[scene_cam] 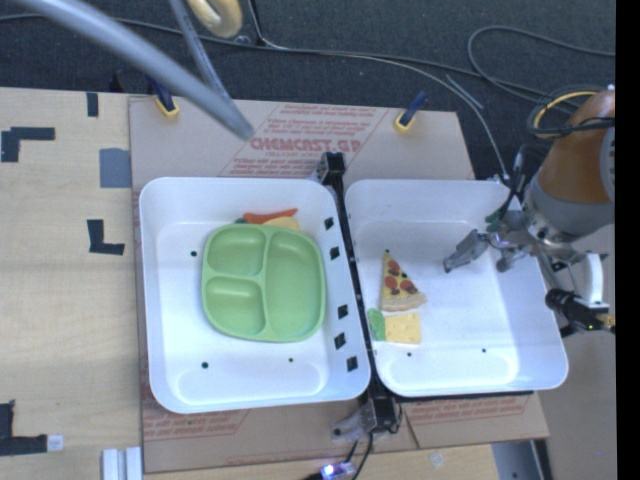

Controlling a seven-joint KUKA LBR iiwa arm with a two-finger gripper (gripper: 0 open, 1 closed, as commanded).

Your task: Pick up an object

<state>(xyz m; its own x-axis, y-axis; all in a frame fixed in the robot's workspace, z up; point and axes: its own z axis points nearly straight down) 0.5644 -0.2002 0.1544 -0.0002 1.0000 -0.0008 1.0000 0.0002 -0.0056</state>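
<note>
We see the grey two-finger gripper (478,251) at the right of the frame, over the right shallow white bin (520,363), its dark fingers spread apart with nothing between them. The likeliest targets lie at the left side of that bin, close to the divider: a toy pizza slice with red toppings (399,281), and just below it a pale yellow square block (403,328) with a small green piece (376,321) touching its left edge. The gripper is well apart from all three.

We judge several risks. These pieces look flat and low, so the fingers could close above them or skid across the top. They also sit near the bin wall, so a finger coming down on that side might strike the rim or the divider. The yellow block and green piece touch, so a grasp may push one aside or catch both.

In the left bin (160,268), a green divided plastic plate (265,280) partly hides an orange and yellow item (272,215) at its upper edge.
</note>
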